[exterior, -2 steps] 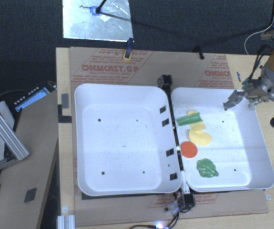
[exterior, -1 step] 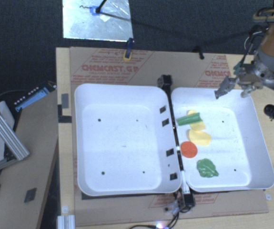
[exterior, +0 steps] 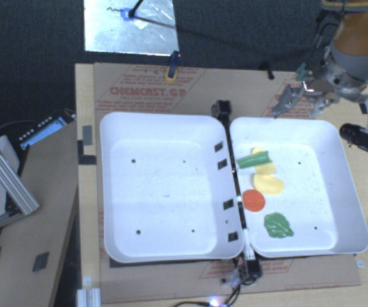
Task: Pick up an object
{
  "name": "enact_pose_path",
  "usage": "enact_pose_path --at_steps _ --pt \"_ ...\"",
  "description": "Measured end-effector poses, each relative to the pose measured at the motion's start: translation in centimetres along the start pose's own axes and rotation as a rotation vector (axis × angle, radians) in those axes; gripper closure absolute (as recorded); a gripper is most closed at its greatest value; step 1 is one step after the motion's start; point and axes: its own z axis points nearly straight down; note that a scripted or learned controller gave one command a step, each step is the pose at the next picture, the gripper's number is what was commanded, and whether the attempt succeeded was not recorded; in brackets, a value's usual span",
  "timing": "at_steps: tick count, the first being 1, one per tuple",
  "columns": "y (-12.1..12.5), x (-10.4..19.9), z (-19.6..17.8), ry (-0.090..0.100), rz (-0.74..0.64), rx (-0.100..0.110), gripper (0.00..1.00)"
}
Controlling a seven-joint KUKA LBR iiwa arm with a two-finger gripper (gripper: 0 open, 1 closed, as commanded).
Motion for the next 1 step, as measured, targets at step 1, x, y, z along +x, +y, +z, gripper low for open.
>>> enact_pose_path --at_steps 1 --pt "-0.05 -0.48 -0.76 -0.003 0.002 0.002 1.00"
